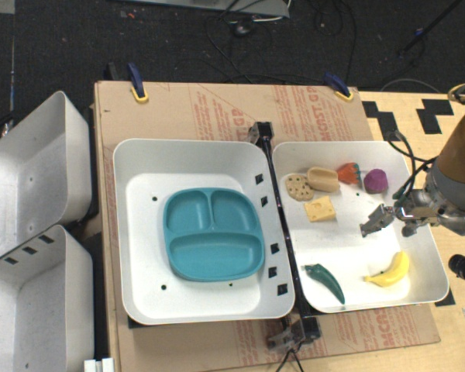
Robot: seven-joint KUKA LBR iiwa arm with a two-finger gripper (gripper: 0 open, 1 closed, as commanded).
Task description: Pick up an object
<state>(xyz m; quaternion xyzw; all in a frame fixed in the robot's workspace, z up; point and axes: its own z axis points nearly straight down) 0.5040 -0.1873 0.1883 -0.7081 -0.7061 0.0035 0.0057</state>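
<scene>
Cardboard (217, 111) covers the bench beneath two white bins; the left bin (132, 208) holds a teal divided plate (214, 235). Toy foods lie spread apart in the right bin (430, 281), probably to leave finger room, and the gripper (376, 222) hangs with jaws parted and empty over its bare floor, the banana (389, 271) nearest.

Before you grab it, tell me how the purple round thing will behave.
The purple round thing looks ball-like, so it would probably roll if nudged. It lies beside the red piece, which may stop it on that side. Its smooth rounded surface could slip from the gripper unless pinched across the middle.
</scene>
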